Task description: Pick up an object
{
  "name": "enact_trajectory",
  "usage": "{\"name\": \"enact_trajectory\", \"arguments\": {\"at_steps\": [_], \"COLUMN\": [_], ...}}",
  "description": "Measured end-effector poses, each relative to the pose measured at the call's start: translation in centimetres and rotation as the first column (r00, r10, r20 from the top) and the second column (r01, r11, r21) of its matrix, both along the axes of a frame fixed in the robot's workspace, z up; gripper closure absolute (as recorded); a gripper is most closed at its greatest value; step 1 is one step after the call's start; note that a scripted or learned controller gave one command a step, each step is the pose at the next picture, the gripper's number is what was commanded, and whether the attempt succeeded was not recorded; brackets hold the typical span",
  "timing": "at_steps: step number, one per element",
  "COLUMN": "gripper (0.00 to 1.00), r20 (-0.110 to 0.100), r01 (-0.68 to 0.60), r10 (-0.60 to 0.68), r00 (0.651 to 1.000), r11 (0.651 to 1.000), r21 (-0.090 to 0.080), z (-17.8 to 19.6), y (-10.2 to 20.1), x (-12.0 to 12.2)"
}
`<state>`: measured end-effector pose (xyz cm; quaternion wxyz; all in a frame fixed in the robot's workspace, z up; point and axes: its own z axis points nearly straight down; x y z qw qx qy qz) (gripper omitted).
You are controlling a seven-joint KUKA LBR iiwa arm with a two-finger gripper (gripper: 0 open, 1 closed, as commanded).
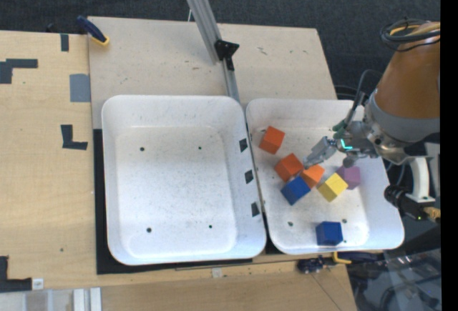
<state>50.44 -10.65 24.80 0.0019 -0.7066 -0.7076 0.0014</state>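
Small orange cube (313, 175) lies just beside the pincer (315, 156) (right bin).

Fingers (320, 152) too small and blurred to judge as open or closed. Arm (409, 91) cut off at the right edge. Pink cube (351, 176) partly hidden under the wrist. Desk (43, 159) cropped at the left and bottom edges.
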Motion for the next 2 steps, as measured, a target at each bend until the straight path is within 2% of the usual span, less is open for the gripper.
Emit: {"name": "enact_trajectory", "arguments": {"at_steps": [1, 2], "gripper": [0.00, 0.00], "r20": [0.003, -0.002], "r01": [-0.001, 0.002], "r10": [0.001, -0.002], "r00": [1.000, 1.000], "r11": [1.000, 1.000], "r21": [-0.001, -0.001], "z": [0.1, -4.9], "y": [0.0, -0.5], "x": [0.1, -0.8]}}
